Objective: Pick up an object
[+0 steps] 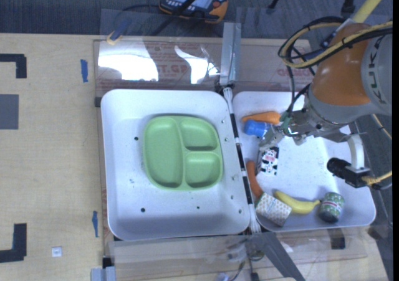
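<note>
My gripper (278, 138) hangs over the upper left part of the right bin (349, 220), under the grey wrist and orange band. Just below it is a small black-and-white spotted item (269, 162); I cannot tell if they touch. To the gripper's left sit a blue object (254, 128) and an orange carrot (262, 116). A second orange piece (251, 177) lies along the bin's left wall. Near the front edge are a yellow banana (297, 202), a patterned block (273, 209) and a green can (331, 206).
The left bin (118, 124) holds a green divided plate (183, 151). A raised divider (240, 161) separates the two bins. A black knob on the arm (341, 169) juts over the right bin's right side. Cables loop above the arm.
</note>
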### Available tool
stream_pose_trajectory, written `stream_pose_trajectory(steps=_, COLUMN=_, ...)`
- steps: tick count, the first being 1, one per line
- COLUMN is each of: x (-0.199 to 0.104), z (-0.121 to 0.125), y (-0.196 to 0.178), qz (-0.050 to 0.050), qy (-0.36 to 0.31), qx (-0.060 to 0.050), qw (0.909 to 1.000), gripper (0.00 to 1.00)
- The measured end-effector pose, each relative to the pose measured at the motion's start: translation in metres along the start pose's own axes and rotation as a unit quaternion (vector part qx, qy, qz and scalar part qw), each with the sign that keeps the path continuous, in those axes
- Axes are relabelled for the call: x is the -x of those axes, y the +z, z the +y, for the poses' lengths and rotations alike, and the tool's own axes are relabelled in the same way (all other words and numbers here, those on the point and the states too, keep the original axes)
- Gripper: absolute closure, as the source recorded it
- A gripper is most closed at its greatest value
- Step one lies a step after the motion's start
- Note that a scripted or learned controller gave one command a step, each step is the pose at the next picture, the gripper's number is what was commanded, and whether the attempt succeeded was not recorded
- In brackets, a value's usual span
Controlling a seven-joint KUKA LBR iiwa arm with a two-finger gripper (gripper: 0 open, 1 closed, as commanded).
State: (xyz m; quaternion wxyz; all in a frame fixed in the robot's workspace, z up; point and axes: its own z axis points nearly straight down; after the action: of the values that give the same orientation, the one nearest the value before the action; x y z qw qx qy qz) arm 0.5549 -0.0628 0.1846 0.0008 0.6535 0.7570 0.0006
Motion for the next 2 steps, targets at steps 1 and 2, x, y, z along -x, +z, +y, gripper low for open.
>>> stream_pose_trajectory(steps=1, x=0.030, z=-0.018, y=0.059, qz=0.000, qy=-0.076, qx=0.002, qw=0.9971, gripper=0.00)
stream_pose_trajectory(steps=2, x=0.049, z=0.052, y=0.077, qz=-0.004, qy=-0.092, qx=0.017, qw=0.9956, gripper=0.00)
